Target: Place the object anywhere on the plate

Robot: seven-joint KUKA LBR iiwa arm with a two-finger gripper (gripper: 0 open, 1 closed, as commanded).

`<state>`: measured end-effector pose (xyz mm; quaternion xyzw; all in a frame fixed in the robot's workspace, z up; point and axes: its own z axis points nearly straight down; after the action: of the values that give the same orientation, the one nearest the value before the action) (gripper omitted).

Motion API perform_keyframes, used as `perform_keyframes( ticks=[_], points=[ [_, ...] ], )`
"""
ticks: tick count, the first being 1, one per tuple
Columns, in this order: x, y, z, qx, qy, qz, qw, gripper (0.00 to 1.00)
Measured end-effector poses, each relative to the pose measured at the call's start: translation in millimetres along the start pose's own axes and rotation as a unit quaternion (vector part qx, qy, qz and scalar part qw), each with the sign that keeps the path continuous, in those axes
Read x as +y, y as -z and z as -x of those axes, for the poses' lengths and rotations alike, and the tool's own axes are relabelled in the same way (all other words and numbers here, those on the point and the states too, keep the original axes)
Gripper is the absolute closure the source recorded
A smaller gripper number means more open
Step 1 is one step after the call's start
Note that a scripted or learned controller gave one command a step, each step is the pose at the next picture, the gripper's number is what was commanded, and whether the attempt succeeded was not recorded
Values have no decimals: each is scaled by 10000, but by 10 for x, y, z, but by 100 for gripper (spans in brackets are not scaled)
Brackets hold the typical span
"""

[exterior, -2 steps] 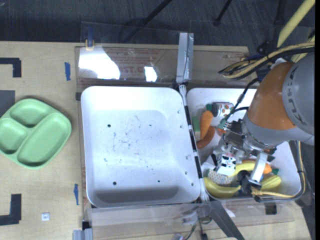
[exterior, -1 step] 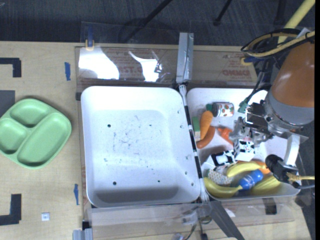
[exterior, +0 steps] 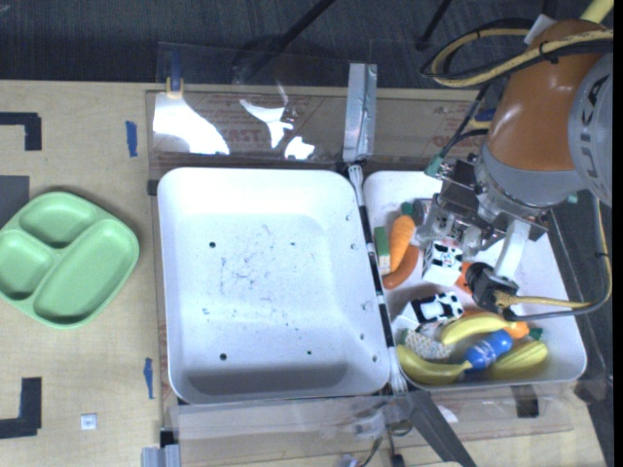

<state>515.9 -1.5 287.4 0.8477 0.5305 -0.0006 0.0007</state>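
The gripper (exterior: 446, 244) hangs low over the right bin (exterior: 574, 358), down among the toys — whether it has anything I cannot tell from here — with the grey arm (exterior: 545, 125) and its orange band bent in from the right above it. Just beside it lies a carrot (exterior: 401, 251), with a black-and-white cow (exterior: 438, 308), bananas (exterior: 467, 348) and a blue bottle (exterior: 487, 348) heaped nearer the front wall. The left bin (exterior: 195, 202) sits alongside, and the green plate (exterior: 64, 258) waits well apart on the wooden bench (exterior: 78, 125) at far left.
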Motion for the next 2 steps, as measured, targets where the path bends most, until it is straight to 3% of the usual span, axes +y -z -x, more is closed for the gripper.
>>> perform_keyframes(
  ticks=[1, 2],
  points=[
    [-409, -475, -144, -1, -66, -26, 10000, 100],
    [-405, -120, -20, 6, 735, 5, 9973, 100]
  ],
)
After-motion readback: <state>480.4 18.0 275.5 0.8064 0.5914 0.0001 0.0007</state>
